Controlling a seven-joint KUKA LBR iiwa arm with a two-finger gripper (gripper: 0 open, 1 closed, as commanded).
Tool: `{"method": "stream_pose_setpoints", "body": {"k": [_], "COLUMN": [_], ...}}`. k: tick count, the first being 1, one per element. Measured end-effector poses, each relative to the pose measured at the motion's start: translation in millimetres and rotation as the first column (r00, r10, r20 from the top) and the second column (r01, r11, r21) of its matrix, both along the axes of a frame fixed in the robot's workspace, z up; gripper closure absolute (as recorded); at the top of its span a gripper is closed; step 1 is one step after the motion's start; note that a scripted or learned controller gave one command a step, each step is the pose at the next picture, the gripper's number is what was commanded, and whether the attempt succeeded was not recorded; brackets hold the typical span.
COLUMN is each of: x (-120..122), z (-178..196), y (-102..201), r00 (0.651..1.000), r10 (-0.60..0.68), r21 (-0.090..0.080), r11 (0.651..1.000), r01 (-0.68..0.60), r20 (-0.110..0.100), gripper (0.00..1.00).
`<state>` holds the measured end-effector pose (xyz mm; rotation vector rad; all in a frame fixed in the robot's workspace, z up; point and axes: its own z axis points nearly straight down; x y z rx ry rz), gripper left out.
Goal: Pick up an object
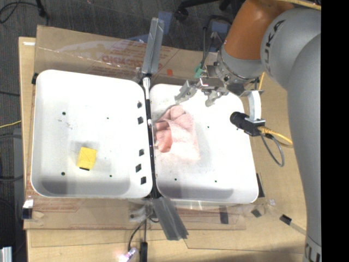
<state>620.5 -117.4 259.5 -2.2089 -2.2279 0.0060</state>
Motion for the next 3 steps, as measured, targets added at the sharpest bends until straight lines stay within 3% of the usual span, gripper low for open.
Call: {"method": "stream_pose_setpoints", "body": {"k": [1,2,3], "x": [-11,-11,36], "z": [-161,-151,-40], "y": [-57,-57,-12], "r00": [0.998,0.999,1.0], "r10": [-0.055,-0.05,0.026], "r21": [0.0,-0.001,0.0], "r11": [0.998,0.999,1.0], "r01": [0.055,0.05,-0.026], "r20": [0.002,0.0,0.003], "gripper": [0.0,1.0,1.0]}}
